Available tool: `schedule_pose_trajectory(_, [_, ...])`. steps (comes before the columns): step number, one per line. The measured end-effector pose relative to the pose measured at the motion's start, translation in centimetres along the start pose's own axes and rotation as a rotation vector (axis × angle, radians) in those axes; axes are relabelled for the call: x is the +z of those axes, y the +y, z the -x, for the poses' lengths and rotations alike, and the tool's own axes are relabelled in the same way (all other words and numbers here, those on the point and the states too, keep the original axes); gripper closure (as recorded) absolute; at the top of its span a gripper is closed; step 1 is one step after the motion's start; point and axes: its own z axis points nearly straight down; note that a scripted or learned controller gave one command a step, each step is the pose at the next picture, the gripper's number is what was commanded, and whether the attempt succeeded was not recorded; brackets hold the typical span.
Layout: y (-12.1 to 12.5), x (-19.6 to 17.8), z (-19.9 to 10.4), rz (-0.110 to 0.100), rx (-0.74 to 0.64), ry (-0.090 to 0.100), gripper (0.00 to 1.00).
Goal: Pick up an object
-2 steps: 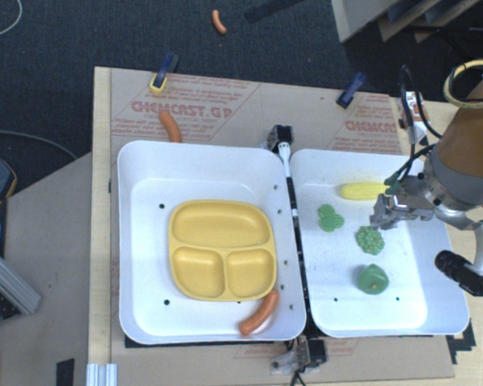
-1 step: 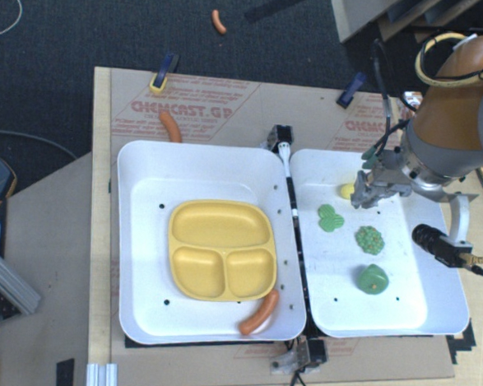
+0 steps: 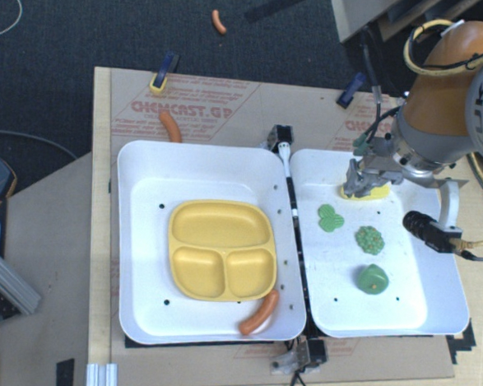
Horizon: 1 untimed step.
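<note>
A sausage (image 3: 170,126) is seen loose on the bench near its back-left part, outside the bins. In the left bin (image 3: 132,222) a yellow tray (image 3: 221,248) is placed at the middle, and a second sausage (image 3: 259,314) is propped against the tray's front-right edge, near the bin's front rim. In the right bin (image 3: 431,309) a green leaf piece (image 3: 331,218), a green bumpy cluster (image 3: 370,238) and a green pepper (image 3: 373,279) are spread from the middle toward the front. The gripper (image 3: 359,185) is lowered at the back of this bin, directly over a yellow piece (image 3: 375,192), the likely target, of which only an edge is shown. Whether the fingers are apart or closed on it cannot be told, since they are hidden by the wrist. A failed grasp is the main risk: the piece looks low and flat, so it could be pushed along the floor or squeezed out sideways instead of being clamped. It also lies close to the back wall, so it could be jammed against that wall.
</note>
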Motion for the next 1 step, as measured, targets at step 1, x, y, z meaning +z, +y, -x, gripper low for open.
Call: schedule_pose_trajectory(1, [0.27, 1.63, 0.08, -0.007, 0.002, 0.001, 1.0])
